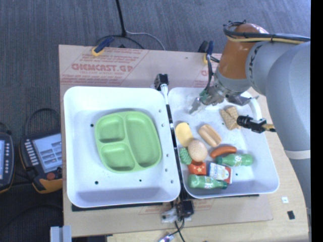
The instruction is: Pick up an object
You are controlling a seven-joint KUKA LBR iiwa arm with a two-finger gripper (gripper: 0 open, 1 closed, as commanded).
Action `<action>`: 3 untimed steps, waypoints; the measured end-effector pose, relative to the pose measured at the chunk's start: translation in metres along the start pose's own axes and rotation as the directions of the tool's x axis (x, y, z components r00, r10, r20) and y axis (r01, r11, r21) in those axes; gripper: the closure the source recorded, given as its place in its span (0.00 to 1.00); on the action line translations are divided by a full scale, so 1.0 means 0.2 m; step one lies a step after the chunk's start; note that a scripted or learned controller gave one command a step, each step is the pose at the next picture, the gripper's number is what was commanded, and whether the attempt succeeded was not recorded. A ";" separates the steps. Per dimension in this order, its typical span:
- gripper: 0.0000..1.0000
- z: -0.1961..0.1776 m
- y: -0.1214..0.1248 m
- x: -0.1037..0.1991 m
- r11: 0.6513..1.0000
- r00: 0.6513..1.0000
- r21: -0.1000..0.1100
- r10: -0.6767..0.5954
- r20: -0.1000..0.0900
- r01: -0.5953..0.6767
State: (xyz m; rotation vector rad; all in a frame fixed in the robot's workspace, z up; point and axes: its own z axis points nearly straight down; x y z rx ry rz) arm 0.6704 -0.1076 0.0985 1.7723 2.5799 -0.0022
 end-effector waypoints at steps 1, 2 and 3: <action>0.00 0.00 0.00 0.00 1.000 1.000 0.003 0.000 -0.002 0.000; 0.00 0.01 -0.25 0.10 0.968 0.968 0.002 -0.252 -0.010 0.252; 0.00 0.05 -0.45 0.10 0.967 0.967 -0.004 -0.255 -0.003 0.255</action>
